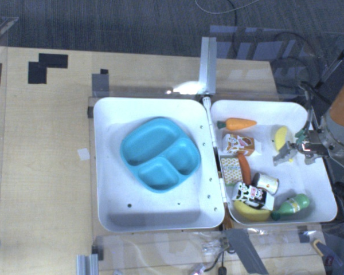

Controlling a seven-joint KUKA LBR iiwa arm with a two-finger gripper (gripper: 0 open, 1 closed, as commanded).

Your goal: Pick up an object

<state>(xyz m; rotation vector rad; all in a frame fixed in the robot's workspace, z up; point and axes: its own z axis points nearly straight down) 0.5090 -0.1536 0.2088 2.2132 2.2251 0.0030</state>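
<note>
Near the banana [251, 212], the can [267, 183] lies left of the pincer [292, 152] (fingers spread, holding nothing).

no legible text, packaging print blurred

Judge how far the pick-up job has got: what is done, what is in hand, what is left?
Done: the gripper is over the right bin, beside the yellow toy. In hand: nothing shows between its fingers, which look spread. Left: close on an item and lift it. The carrot, banana and green bottle all lie in that bin; the blue tray sits in the left bin.
</note>
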